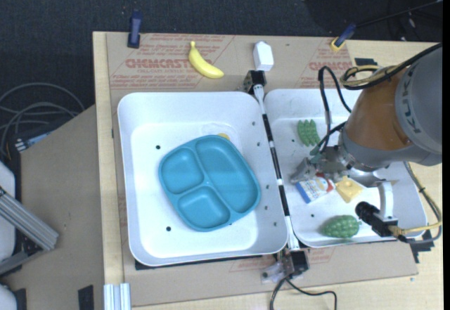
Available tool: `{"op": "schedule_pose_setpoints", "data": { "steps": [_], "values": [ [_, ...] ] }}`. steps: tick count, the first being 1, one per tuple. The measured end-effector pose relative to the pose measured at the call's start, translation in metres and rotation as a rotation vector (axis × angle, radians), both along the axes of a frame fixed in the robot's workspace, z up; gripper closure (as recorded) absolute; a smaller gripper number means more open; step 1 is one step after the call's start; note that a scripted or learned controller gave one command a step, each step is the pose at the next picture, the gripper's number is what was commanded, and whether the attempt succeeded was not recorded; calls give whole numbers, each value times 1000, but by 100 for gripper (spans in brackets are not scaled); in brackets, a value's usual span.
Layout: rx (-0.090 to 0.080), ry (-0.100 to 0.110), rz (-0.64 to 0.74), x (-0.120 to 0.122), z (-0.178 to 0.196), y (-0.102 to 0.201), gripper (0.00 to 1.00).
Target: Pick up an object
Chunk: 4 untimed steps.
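Two shallow white bins sit side by side on a bench [176,66] faced with printed cardboard. The left bin [137,119] holds a blue divided tray [207,182], three compartments, lying near the bin's centre and turned a little askew. The right bin [415,214] holds the loose items: a small green knobbly piece [307,132] toward 11 o'clock of that bin, a larger green knobbly object [341,226] toward 6 o'clock, a yellow block [349,190] near the middle, and a small flat packet with blue, white and red on it [314,188] just at 9 o'clock of the yellow block. The arm [394,115], grey with its orange band, reaches in from 3 o'clock and hangs over the upper half of the right bin. The gripper [313,164] sits low at the bin's centre, right above the packet and close beside the yellow block; whether it touches either one cannot be told, and the pincer's state cannot be told either, since the metal parts blur together there. Black cables loop around the arm's wrist toward 12 o'clock. Outside the bins, a yellow banana [204,62] lies on the bench at 12 o'clock of the left bin, and a small white block [264,55] lies just above the seam between the two bins.
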State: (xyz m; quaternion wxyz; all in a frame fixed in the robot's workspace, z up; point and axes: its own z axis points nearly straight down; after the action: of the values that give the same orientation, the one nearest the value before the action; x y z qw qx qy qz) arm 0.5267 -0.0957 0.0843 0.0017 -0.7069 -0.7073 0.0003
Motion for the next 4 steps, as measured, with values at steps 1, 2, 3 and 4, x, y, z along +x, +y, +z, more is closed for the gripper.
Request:
{"op": "schedule_pose_setpoints", "data": {
  "steps": [1, 2, 3, 4],
  "values": [
    [-2, -4, -1, 23, 0, 3, 0],
    [-2, -4, -1, 44, 0, -5, 0],
    [-2, -4, 0, 97, 1, 4, 0],
    [-3, -6, 0, 121, 14, -15, 0]
  ]
}}
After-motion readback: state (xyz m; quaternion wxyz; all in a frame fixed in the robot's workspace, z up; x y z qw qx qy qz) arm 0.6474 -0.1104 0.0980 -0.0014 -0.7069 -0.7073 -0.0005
